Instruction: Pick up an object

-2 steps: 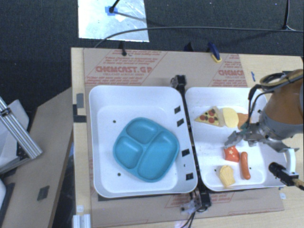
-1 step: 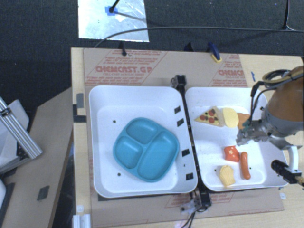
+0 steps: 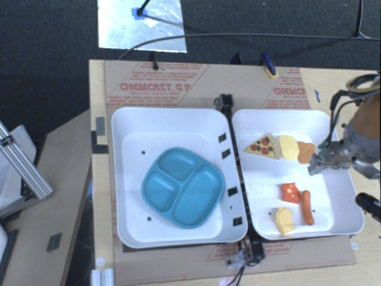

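The right bin (image 3: 342, 216) holds several toy foods. A pizza slice (image 3: 264, 146), a pale yellow piece (image 3: 289, 147) and an orange-brown piece (image 3: 305, 152) lie in a row near its back. A small red block (image 3: 290, 192), a red sausage (image 3: 306, 207) and a yellow ridged piece (image 3: 284, 220) lie toward the front. My gripper (image 3: 315, 165) comes in from the right and hangs low over the bin, just right of and slightly in front of the orange-brown piece. Nothing shows in its grasp.
The left bin (image 3: 128, 159) holds a blue divided plate (image 3: 183, 187). Black clips line the wall shared by the two bins (image 3: 233, 177). Cardboard lies under both bins, and the arm's body (image 3: 364, 133) covers the right bin's far right edge.
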You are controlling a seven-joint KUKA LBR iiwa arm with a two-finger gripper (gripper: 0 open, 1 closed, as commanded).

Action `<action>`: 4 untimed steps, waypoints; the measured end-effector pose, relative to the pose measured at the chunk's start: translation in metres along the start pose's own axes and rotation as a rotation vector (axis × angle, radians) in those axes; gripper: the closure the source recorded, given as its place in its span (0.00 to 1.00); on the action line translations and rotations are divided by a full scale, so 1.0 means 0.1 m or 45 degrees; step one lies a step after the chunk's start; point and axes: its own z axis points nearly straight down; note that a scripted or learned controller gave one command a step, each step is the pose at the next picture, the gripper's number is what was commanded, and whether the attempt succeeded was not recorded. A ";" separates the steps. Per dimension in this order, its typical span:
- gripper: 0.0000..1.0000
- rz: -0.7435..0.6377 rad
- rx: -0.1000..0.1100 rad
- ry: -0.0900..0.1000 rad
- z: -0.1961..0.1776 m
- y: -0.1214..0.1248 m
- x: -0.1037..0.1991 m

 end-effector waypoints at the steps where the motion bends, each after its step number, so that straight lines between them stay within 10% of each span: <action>1: 1.00 -0.006 -0.001 0.000 -0.47 0.02 -0.01; 4: 1.00 -0.013 0.005 0.005 -0.40 0.37 1.33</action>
